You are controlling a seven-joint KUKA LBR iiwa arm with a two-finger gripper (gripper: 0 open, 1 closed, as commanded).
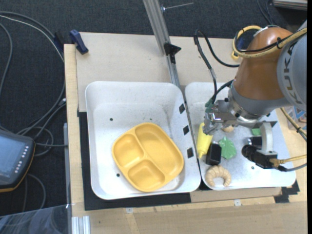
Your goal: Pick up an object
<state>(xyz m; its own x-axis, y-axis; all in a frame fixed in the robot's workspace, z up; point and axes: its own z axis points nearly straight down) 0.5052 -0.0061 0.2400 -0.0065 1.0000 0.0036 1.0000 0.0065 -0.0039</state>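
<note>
Grey and orange, the arm (265,57) covers much of the right bin (234,177), hiding part of its contents. Its gripper (217,122) sits low over the bin's left side; whether it is spread or pressed together cannot be told. One yellow bottle (203,140), one black block (213,154), one green piece (227,147) and one croissant (219,176) lie clustered just below it. The left bin (97,99) holds one yellow divided plate (147,156) with three compartments
</note>
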